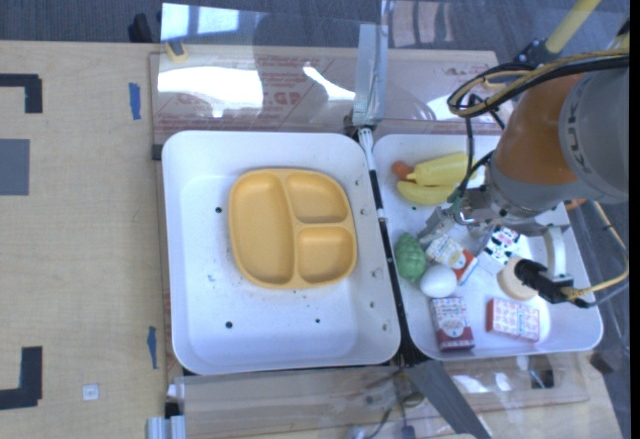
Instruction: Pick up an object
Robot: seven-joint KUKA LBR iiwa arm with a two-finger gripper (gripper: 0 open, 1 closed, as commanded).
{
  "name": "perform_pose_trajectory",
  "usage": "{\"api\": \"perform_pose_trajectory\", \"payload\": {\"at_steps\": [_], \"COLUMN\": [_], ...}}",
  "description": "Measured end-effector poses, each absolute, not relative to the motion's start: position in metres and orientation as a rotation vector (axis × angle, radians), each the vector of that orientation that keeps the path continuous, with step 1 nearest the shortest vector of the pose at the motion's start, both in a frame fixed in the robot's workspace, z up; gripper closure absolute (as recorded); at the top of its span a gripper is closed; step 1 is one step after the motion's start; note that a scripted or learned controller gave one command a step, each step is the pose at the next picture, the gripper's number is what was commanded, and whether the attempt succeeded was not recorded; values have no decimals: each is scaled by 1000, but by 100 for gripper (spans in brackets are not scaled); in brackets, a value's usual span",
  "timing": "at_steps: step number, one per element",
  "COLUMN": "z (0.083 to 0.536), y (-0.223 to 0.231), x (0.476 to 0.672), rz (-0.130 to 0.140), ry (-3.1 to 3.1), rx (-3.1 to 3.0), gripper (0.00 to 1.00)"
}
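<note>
The right bin (580,332) holds several small items. A yellow banana (432,179) with a small orange-red piece (401,169) beside it lies at the back. A green leafy toy (409,256) and a white egg (437,281) sit near the bin's left wall. A red carton (451,319) and a red-and-white packet (516,318) lie at the front, with a round tan biscuit (518,280) behind the packet. My gripper (455,223) hangs low over the middle of this bin, just in front of the banana and above a small white packet (446,250).
The left bin (190,257) carries a yellow divided plate (292,226). A clear plastic wall (260,67) stands behind both bins. The grey and orange arm (555,142) and its cables cover the right bin's back right part.
</note>
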State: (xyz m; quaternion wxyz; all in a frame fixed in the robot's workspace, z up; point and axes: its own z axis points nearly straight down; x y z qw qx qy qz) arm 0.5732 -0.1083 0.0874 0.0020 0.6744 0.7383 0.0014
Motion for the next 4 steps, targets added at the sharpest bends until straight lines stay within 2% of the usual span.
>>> {"api": "perform_pose_trajectory", "payload": {"at_steps": [1,2,3,4], "z": [88,87,88,89], "y": [-100,-108,-129,-108], "x": [507,592,538,486], "rz": [5,6,4,6], "ry": [2441,2441,2455,2488], "rx": [1969,1967,1953,1901], "gripper": [0,0,0,0]}}
